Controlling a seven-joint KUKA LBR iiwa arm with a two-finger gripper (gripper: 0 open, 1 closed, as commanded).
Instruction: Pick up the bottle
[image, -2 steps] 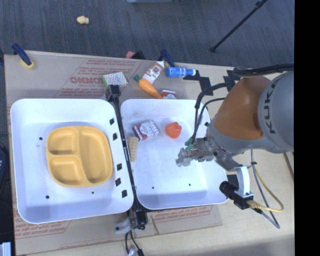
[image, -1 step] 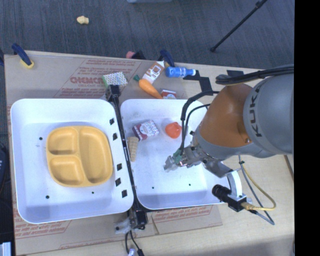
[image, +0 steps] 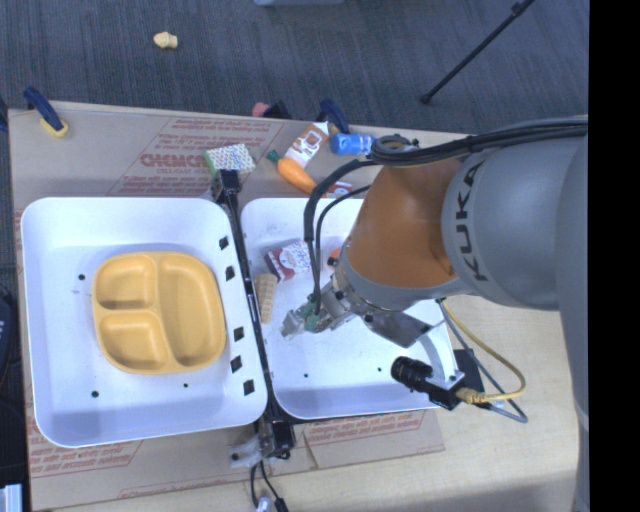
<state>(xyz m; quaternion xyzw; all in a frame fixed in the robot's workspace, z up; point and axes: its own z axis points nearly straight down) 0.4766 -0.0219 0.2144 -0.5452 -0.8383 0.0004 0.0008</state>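
My gripper (image: 302, 322) hangs low over the middle of the right bin (image: 330, 395), and the bulky orange-banded wrist covers much of that bin's right half. A greenish-grey bit shows at the gripper's tip; I cannot tell whether it is part of the gripper or an object. A small white bottle-like item with an orange label (image: 306, 144) lies outside the bins on the cardboard behind the right bin, well apart from the gripper. Whatever lies under the wrist is hidden.
In the right bin, a red-and-white packet (image: 290, 260) and a tan cone (image: 266, 296) lie left of the gripper. The left bin (image: 50, 390) holds a yellow divided plate (image: 158, 310). An orange carrot-like piece (image: 294, 175) and a blue item (image: 350, 145) lie behind the bins.
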